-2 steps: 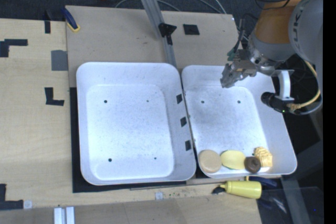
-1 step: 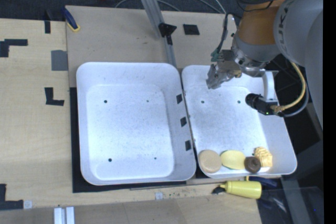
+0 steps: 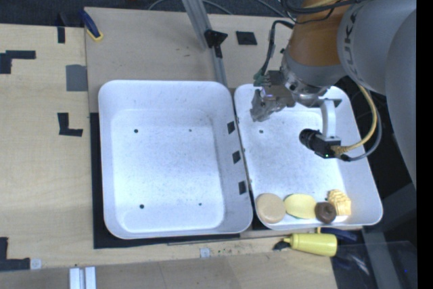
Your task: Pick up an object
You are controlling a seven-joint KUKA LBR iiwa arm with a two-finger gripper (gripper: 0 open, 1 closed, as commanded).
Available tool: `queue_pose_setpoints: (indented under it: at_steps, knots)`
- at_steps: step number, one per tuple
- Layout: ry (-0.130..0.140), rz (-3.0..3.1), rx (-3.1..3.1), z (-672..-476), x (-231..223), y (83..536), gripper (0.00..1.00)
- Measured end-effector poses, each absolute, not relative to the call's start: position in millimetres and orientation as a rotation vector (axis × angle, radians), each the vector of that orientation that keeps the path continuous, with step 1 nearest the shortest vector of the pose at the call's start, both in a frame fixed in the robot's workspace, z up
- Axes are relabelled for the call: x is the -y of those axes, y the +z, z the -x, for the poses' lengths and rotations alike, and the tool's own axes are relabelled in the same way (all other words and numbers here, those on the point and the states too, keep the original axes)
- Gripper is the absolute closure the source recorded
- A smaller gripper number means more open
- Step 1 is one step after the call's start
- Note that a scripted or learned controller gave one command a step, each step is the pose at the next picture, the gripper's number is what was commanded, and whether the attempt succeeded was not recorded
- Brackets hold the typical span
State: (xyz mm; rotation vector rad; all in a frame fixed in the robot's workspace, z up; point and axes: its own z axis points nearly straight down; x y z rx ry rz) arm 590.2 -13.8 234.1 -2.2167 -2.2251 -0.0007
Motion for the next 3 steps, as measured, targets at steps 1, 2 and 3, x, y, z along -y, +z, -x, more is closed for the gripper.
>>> queue_pose_setpoints:
  at_steps: [1,2,3]
  knots:
    - [0.001,2.216,2.225,-568.4,-35,224,1.0]
    - [0.001,2.216,2.225,-553.4,-75,221,1.0]
    - [0.001,2.221,2.222,-553.9,-73,221,0.0]
